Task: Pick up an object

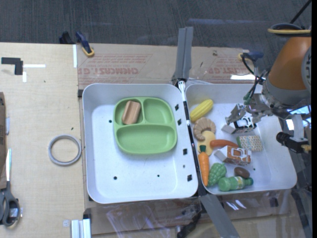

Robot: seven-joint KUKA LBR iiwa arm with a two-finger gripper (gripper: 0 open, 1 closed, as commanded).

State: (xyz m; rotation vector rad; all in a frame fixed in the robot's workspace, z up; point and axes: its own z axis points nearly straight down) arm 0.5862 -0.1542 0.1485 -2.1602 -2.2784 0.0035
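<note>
Hand [239, 117]: over right bin [277, 180], far side; finger state unclear.
Under hand: small black-and-white object [244, 124].
Right bin: corn [201, 109], carrot [204, 166], green bottle [235, 183], carton [238, 155].
Left bin [138, 182]: green tray [146, 126], bread roll [131, 112] in far-left compartment.
Counter [34, 108]: tape ring [65, 149], left.

White bins: left bin [99, 148], right bin [277, 177]; light-green divided plate [148, 140] at frame centre carrying a tan bread roll [131, 112]. Right bin contents: yellow corn [201, 109], orange carrot [204, 166] with green top, green broccoli [216, 173], green bottle [235, 183], brown egg-shaped piece [241, 172], orange-and-white carton [238, 155]. Grey tape ring [64, 149] on pale wood bench [39, 108], left of frame.
</note>
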